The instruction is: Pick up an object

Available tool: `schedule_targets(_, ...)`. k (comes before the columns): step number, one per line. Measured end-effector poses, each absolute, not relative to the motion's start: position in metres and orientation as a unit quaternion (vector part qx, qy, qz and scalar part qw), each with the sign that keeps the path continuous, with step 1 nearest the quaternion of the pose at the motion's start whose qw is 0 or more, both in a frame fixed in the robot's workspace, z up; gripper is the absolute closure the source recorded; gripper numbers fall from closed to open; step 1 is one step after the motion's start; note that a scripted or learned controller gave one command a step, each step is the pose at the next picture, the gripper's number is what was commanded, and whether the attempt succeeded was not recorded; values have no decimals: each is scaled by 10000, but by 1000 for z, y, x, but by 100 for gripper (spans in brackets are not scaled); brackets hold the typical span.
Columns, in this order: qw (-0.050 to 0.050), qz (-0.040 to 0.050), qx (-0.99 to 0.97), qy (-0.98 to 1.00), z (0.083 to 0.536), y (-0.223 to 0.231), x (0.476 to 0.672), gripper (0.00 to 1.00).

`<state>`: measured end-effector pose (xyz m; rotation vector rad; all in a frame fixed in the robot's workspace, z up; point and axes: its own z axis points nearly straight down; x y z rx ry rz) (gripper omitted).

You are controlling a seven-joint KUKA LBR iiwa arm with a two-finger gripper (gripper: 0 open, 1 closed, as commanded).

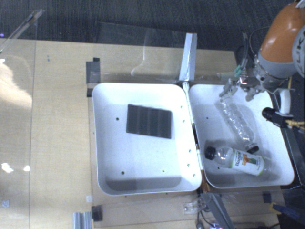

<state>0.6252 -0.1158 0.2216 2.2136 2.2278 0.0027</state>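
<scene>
A: Clear plastic, item one: a crushed empty bottle [234, 119] lying slantwise in the right bin [209, 166], its far end up near the far wall, its dark-capped end toward the near right. Location noted?

B: Noted. Item two, same bin: a labelled bottle [236, 159] with a black cap, on its side along the near wall, cap pointing left. The two bottles lie close at the near right; whether they touch I cannot tell.

A: Item three: a dark ribbed rectangular pad [148, 121], flat in the middle of the left bin [102, 142], well apart from everything else.

B: The gripper [237, 86]?

A: At the far edge of the right bin, over the far end of the crushed bottle. Its fingers appear spread apart, with nothing seen between them. Entry: holding nothing.

B: Reason for that position?

A: A judgement only: it sits where a descent would meet the crushed bottle's upper end, so that bottle is the likely pick. The arm [281, 32] comes in from the right, which puts the right bin within easy reach.

B: Handling remarks?

A: Thin crumpled plastic may flex or slip out of a pinch. Pick not yet made.
</scene>
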Motion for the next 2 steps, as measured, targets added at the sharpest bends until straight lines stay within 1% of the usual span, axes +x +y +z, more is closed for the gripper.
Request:
schedule_targets(1, 9, 4, 7010, 7131, 109, -195, 587, 0)
schedule_targets(2, 50, 28, 6085, 7936, 89, -205, 546, 0)
